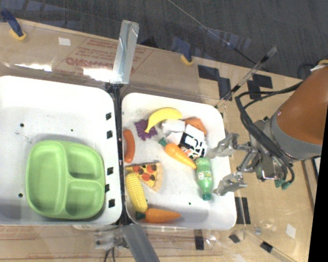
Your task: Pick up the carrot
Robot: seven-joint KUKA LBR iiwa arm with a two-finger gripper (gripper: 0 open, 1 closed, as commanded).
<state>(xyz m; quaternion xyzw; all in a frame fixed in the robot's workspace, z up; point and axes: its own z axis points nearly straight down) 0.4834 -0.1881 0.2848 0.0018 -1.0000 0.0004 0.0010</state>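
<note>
Two spread, empty fingers of the gripper (228, 164) hang over the right bin's (225, 210) right rim, while the carrot (180, 155) lies mid-bin to their left, well apart.

You get even, fairly bright overhead light; both white bins (5, 154) read slightly washed out, with soft shadows along their inner walls. Note glare on the clear plastic sheet (84, 57) at the bench's far edge. Focus is soft and grainy overall.
</note>
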